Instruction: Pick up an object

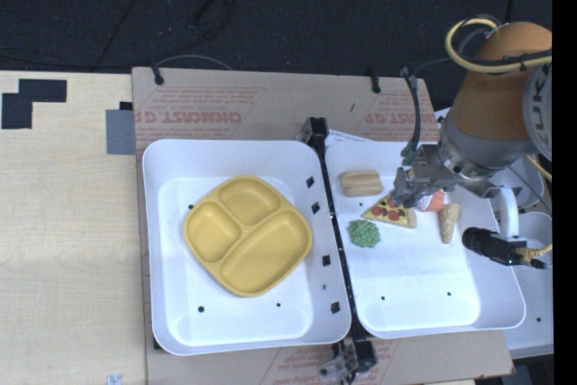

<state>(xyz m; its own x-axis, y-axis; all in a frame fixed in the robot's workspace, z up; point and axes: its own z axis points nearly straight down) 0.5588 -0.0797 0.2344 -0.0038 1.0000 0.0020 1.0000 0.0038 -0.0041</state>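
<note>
Nothing is lifted yet: the tool, its state impossible to tell, hangs just over the pizza slice, beside the green piece.

Glossy yellow plastic plate; smooth white plastic bins.

A flat toy pizza slice with red and green toppings lay right of the frame's centre, just above a green bumpy toy vegetable and below a tan bread-like block.

tool over pizza slice, right bin
</note>
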